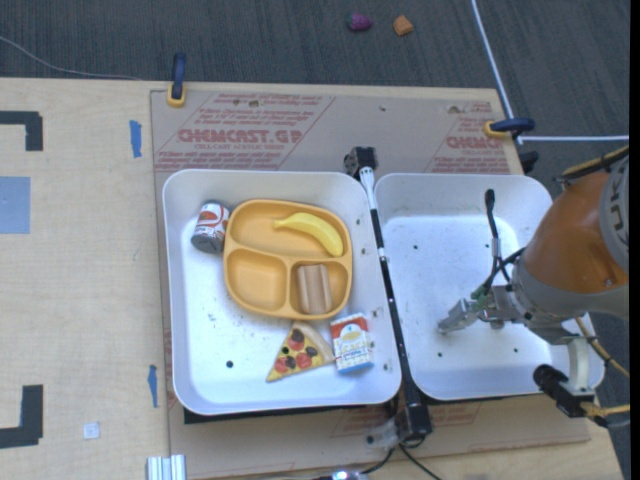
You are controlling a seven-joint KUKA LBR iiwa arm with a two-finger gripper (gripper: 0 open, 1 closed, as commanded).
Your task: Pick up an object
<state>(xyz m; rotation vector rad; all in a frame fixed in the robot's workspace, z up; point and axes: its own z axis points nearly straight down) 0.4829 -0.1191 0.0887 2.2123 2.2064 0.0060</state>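
Tabletop [70,298]: pale wood under me, with a printed cardboard sheet [300,128] laid on it beneath both bins.
My arm [580,238]: I reach in from the right, orange band showing, wrist bent down over the right bin.
Left bin [190,358]: white and shallow; it carries all the objects I could pick.
Right bin [440,208]: white, touching the left bin along their shared edge; my gripper is over its floor.
Tray [250,273]: yellow, three compartments, in the middle of the left bin.
Banana [312,230]: lying in the tray's top compartment.
Sausage [314,288]: brown, in the tray's lower right compartment.
Carton [352,343]: small, red and white, just below the tray near the left bin's right wall.
Pizza slice [298,353]: toy wedge, beside the carton on its left.
Can [209,227]: on its side, against the tray's upper left edge.
My gripper [450,320]: low in the right bin, well apart from every object; I cannot tell how wide my jaws stand, and I see nothing between them.
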